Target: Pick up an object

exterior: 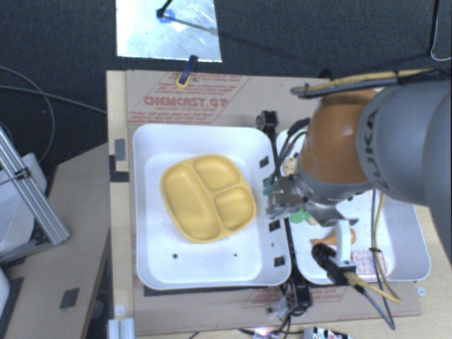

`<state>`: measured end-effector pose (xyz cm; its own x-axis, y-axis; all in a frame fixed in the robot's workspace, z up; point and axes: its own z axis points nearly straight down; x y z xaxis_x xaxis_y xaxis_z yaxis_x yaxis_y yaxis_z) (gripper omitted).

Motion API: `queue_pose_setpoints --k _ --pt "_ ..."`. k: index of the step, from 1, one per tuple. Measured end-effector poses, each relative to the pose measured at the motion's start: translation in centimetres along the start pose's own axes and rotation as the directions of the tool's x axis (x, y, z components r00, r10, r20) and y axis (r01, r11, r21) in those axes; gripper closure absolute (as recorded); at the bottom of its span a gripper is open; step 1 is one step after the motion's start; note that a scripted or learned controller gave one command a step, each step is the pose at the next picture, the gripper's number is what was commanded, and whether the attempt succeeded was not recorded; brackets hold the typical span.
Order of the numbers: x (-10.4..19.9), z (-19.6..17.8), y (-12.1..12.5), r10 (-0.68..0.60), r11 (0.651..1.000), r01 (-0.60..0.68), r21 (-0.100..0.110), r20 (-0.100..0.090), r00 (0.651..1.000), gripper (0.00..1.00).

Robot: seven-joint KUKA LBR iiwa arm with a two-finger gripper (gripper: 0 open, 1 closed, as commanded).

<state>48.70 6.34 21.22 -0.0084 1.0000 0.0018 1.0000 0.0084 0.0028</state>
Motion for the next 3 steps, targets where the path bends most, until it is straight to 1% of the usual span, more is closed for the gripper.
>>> queue_pose_setpoints --k 1,2,3 --pt "4.4 -10.9 0.2 -0.002 1.0 0.002 -0.01 -0.003 1.0 1.0" --pt "2.9 -9.3 0.1 0.008 1.0 -0.008 0.0 0.002 1.0 1.0" --pt "-1.3 -25.0 0.1 0.007 1.0 -0.007 -0.019 -0.001 1.0 1.0"
